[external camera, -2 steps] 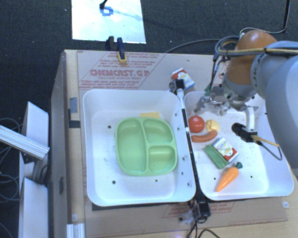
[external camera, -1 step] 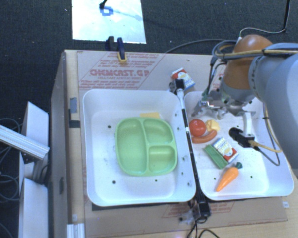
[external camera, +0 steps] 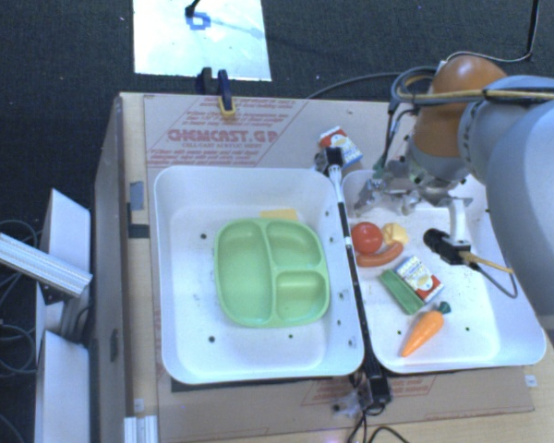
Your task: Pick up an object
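Note:
The right bin [external camera: 512, 335] holds a red tomato [external camera: 367, 237], a reddish sausage [external camera: 379, 257] with a small yellow piece [external camera: 396, 233] beside it, a green and white carton [external camera: 411, 282] and an orange carrot [external camera: 422, 331]. My gripper [external camera: 385, 195] hangs low at the bin's back left corner, just behind the tomato and apart from it. Nothing shows in its grasp. The grey arm with its orange band [external camera: 457, 95] covers the bin's back right part.
The left bin [external camera: 180, 247] holds a green divided plate [external camera: 270, 271], with a flat yellow piece [external camera: 279, 215] behind it. A small red, white and blue carton [external camera: 338, 145] sits behind the bins' shared rim. A blue clamp [external camera: 217, 86] stands at the bench's back edge.

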Robot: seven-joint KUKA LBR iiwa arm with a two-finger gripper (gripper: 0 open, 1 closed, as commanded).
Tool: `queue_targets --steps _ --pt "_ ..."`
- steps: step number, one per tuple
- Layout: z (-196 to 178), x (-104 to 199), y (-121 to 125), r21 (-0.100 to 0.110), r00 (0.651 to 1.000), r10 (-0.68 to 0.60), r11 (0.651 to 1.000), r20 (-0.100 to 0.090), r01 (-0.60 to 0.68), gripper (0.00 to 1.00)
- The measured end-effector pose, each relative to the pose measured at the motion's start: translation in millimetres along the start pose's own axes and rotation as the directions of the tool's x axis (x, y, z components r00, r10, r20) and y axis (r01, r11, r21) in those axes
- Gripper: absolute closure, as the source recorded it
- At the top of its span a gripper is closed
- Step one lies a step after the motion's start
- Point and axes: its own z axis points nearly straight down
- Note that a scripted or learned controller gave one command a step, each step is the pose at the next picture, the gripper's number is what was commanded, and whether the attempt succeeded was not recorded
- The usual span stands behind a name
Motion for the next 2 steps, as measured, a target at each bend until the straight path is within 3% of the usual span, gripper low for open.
queue_targets --steps 1,2 --pt "0.0 -0.1 0.0 0.0 1.0 0.0 1.0 0.0 0.0 0.0" --pt "-11.2 -0.3 1.0 -0.003 1.0 -0.002 1.0 0.0 0.002 1.0"
